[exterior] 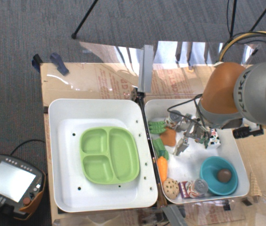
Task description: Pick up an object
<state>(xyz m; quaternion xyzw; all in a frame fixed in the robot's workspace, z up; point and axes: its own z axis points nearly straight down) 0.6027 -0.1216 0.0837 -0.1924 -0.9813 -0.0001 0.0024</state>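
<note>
The gripper (185, 138) is seen over the far-left part of the right bin (238, 147), fingers spread apart, nothing between them. The nearest target is judged to be the orange piece (169, 137) just left of the fingers, with green items touching it on the left.

Risks, as judged: a crowded cluster along the left wall of the right bin, so a finger can be landed on top of a neighbour instead of beside the target, or two things can be pinched at once. The orange piece is set close to the bin wall, so one finger may be blocked by the wall. Small rounded toys are likely to be squeezed out sideways on closing.

Counts: two white bins; one green tray (109, 155) with three compartments in the left bin (62, 126). In the right bin: one orange piece, two green items (157, 126), one carrot (162, 167), one cookie (171, 187), one teal bowl (218, 175) with one brown ball (224, 174) inside, one packet (185, 189), one can (200, 186) beside it, one small black-and-white toy (213, 138) right of the gripper. The exact type of the green items cannot be told.
</note>
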